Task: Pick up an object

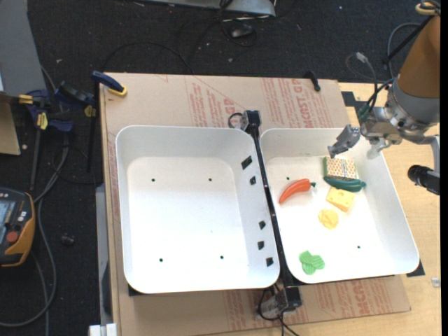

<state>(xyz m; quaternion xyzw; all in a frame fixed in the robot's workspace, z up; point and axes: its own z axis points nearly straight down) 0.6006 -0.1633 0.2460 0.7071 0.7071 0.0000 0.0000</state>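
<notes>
The gripper (343,143) hovers over the right bin (392,208), just above a checkered block (341,167). Whether its pincer is open or closed cannot be told. An orange pepper (295,190) lies nearby.

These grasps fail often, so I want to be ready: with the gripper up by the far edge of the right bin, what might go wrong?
The gripper hangs beside a tight cluster: checkered block, dark green piece and yellow block. It may catch two or nudge them apart. The bin wall is close, so a finger could strike it.
</notes>
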